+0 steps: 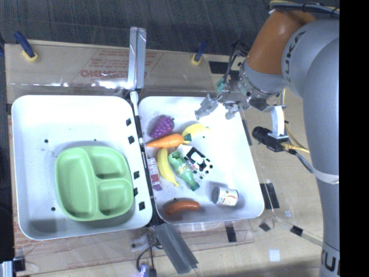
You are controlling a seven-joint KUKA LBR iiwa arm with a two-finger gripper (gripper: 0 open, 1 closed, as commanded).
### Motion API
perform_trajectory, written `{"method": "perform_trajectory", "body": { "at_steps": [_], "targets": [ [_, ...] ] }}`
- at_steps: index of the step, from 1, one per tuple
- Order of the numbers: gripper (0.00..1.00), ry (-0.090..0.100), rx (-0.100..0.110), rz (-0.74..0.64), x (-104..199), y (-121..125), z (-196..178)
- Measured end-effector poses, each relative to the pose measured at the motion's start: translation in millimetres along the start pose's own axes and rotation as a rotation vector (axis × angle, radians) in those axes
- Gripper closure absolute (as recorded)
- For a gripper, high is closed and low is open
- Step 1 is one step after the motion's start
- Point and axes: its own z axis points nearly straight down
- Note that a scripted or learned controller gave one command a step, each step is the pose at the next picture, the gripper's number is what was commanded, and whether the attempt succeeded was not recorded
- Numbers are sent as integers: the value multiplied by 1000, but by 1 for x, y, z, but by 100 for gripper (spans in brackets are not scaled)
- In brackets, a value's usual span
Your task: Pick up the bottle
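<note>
The left bin holds a green divided plate, lying flat toward the bin's near side, with three compartments. A metal bar stands at the far end of the seam between the two bins.

The right bin carries a cluster of small things in its left half. Farthest back is a bunch of purple grapes, with a carrot just in front of it, lying crosswise. A yellow banana lies beside the seam, and a smaller yellow piece sits near the carrot's right end. The green bottle lies on its side just right of the banana, touching it, near the middle of the bin. A small black-and-white item lies against the bottle's right side. Nearer the front wall rest a reddish sausage and a tipped can.

The gripper hangs over the far right part of this bin, well apart from the bottle, its fingers spread and holding nothing. The grey arm with its orange band comes in over the tabletop from the right.
</note>
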Motion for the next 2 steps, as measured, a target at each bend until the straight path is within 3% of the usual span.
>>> {"method": "perform_trajectory", "body": {
  "at_steps": [1,2],
  "targets": [
    [0,0,1,-40,50,-70,86],
    [0,0,-3,-186,63,-140,132]
  ]
}}
